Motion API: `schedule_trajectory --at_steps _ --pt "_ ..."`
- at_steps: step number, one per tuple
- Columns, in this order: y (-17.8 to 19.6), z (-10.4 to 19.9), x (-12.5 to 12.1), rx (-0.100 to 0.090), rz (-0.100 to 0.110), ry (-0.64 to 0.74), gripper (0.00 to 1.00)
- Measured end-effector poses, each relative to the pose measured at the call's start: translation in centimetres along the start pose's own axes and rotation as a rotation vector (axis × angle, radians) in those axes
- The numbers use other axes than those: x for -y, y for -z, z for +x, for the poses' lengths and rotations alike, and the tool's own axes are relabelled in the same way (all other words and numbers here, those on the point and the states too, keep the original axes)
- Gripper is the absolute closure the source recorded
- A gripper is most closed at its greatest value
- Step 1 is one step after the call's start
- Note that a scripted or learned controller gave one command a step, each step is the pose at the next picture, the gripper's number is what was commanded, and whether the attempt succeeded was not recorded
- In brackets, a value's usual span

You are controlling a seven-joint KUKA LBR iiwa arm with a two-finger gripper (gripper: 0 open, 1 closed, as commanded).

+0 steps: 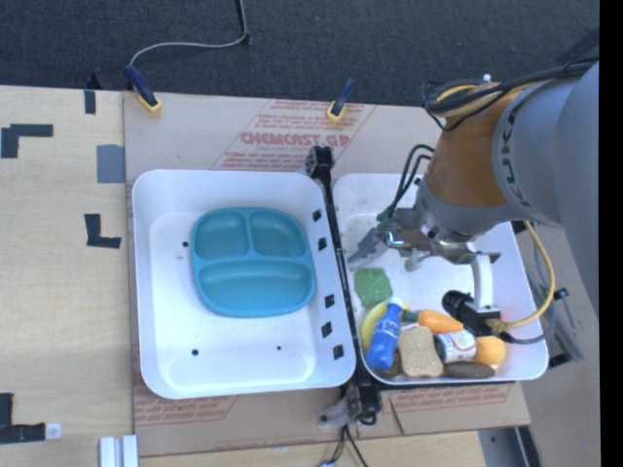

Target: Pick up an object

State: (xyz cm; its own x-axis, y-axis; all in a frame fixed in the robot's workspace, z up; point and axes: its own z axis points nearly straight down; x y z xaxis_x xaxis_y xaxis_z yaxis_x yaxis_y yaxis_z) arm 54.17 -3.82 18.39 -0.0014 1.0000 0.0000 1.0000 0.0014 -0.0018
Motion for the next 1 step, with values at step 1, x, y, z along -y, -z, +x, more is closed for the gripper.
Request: schedule_trajectory --at_steps 1 --pt "0.00 0.00 0.00 0.000 0.000 0.000 0.00"
